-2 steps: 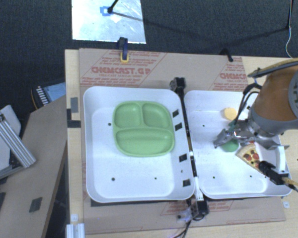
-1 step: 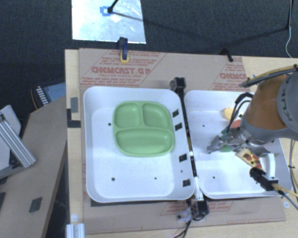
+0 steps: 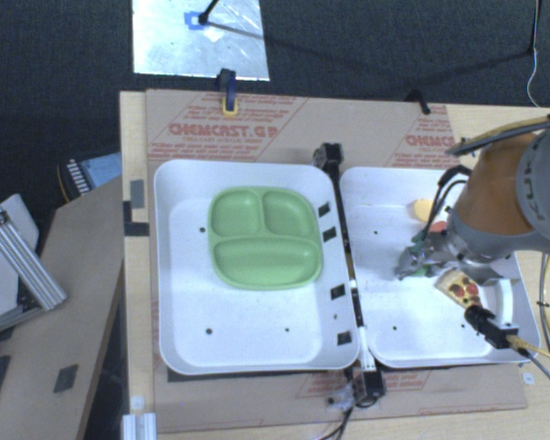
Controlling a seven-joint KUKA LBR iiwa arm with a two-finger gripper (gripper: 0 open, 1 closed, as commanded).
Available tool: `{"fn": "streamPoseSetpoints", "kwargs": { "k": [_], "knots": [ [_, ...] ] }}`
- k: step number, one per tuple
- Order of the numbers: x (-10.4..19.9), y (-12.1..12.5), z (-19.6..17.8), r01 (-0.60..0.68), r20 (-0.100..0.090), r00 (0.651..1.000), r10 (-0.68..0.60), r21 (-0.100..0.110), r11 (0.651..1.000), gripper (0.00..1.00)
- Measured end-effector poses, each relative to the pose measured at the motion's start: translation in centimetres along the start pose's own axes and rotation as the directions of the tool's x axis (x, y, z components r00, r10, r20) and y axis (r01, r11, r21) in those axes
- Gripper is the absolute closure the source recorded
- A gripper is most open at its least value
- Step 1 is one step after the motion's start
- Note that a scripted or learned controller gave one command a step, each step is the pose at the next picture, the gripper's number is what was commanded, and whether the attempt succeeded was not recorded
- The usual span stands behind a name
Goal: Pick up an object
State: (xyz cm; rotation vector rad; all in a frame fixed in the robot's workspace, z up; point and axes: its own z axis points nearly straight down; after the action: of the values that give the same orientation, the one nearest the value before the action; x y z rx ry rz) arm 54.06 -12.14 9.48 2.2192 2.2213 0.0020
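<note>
- The grey KUKA arm [image 3: 509, 195], orange band above its wrist, reached in from the right and hung low over the right-hand white bin [image 3: 385, 337] on the desk [image 3: 257, 122].
- Its claw [image 3: 414, 259] sat close to the bin floor near the bin's middle; whether it was released, clenched or grasping anything could not be told from this slanted view.
- Just behind the claw, partly hidden by the wrist, lay a small yellow-orange object [image 3: 423, 209], the likeliest target within reach.
- Just to the claw's right, towards the arm's base, lay a small flat item with red and yellow markings [image 3: 461, 289]; its kind was too small to make out.
- Well to the claw's left, across the divider between the bins, a green sectioned plate [image 3: 261, 237] lay flat in the other bin.
- To do this step well, the claw would likely need to centre squarely over one object, settle fully to the floor, then grip before lifting straight up, clear of the bin wall.
</note>
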Motion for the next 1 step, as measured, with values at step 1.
{"fn": "streamPoseSetpoints", "kwargs": {
  "k": [1],
  "knots": [
    [0.62, 0.01, -6.0, 0.003, 0.0, 1.0, -0.003, 0.0, 1.0, 1.0]
  ]
}}
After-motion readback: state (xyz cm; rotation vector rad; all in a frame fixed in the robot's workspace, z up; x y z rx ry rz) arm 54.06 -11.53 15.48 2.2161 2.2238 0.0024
